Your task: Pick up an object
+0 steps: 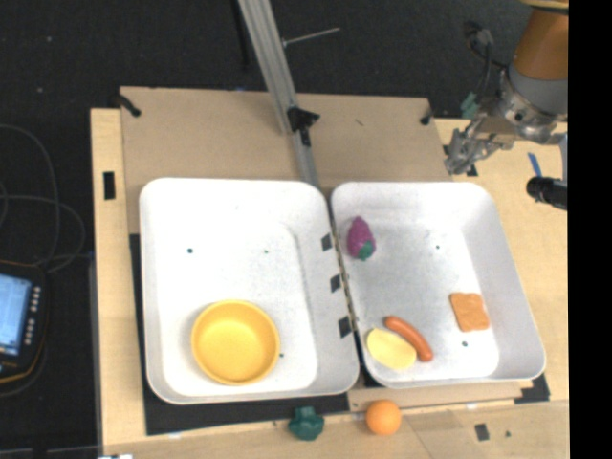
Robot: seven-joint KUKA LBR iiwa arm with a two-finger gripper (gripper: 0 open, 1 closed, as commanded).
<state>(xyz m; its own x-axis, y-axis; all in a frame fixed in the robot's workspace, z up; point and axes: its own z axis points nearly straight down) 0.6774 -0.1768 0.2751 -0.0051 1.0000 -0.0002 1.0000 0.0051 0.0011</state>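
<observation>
- Grey gripper (463,158) hangs beyond my right bin's (478,204) far corner; finger spacing I cannot tell.
- Purple toy (360,238), sausage (409,338), orange cracker (469,311) lie inside.

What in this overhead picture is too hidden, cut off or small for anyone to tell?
- Gripper, camera view: small and dark past the right bin's far corner; its state is unreadable.
- Arm: cut off by the top edge.
- Green object: small, near the bottom edge; what it is stays unclear.
- Screen device: cut off by the left edge.
- Pale yellow item: partly covered by the sausage.
</observation>
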